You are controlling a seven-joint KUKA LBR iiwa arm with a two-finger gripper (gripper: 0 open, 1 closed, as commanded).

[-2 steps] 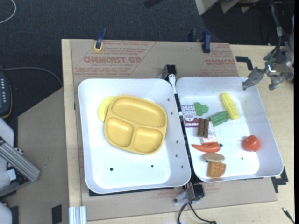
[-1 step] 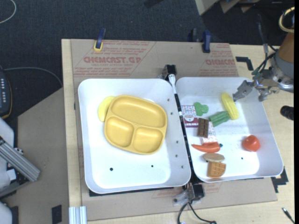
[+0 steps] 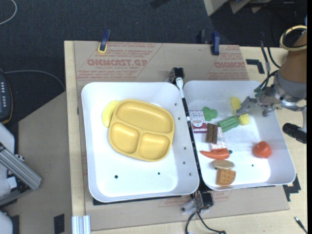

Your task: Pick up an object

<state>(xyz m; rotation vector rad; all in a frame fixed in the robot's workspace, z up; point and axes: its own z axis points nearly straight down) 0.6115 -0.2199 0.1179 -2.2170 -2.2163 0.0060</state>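
Toy food (image 3: 229, 123) in right bin (image 3: 278, 169)

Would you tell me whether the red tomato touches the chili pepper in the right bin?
Apart. The camera view shows bare white bin floor between the tomato and the chili pepper.

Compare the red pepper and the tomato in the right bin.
The red pepper is long, thin and tapered; the tomato is round and compact. The pepper lies near the bin's middle beside the waffle piece; the tomato sits alone toward the right wall. Both are reddish toy foods.
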